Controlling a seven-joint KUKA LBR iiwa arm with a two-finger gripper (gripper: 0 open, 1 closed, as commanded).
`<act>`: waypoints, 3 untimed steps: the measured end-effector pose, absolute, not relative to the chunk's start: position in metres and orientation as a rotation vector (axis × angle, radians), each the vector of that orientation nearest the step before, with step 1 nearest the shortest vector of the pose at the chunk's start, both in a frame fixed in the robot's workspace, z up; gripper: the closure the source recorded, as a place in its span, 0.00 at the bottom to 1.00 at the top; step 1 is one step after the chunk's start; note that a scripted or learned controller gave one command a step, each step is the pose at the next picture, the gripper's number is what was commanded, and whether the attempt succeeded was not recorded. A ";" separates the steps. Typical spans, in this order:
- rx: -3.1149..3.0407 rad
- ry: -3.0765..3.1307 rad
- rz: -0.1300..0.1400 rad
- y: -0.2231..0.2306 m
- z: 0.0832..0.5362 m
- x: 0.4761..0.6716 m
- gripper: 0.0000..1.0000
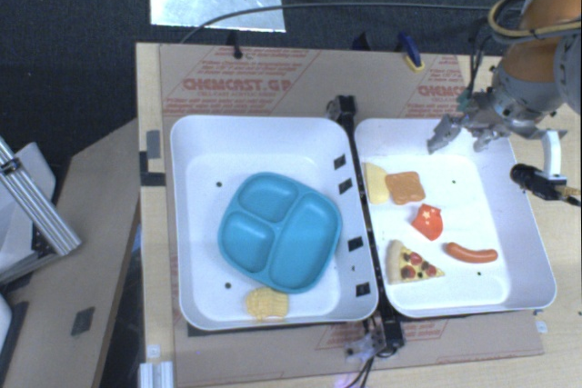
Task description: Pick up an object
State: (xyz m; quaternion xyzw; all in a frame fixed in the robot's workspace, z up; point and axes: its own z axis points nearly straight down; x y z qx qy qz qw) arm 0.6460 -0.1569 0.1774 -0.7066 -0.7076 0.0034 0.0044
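You have the hand [462, 134] hovering over the far edge of the right bin [523, 232], its fingers spread apart and gripping nothing. The pickable things lie below it in that bin: a pale yellow cheese wedge [375, 183] touching a brown toast-like piece [405, 187], a red strawberry-like piece [428, 221] near the middle, a sausage [470, 253] toward the right, and a pizza slice [411, 263] at the near side. In the left bin [200, 195] you see a blue divided plate [279, 232] (three compartments), with a pale yellow piece [267, 303] just beside its near rim. Both bins rest on the cardboard-covered worktop [255, 77].
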 end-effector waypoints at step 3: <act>-2.213 -2.228 0.002 -0.160 0.082 0.659 0.00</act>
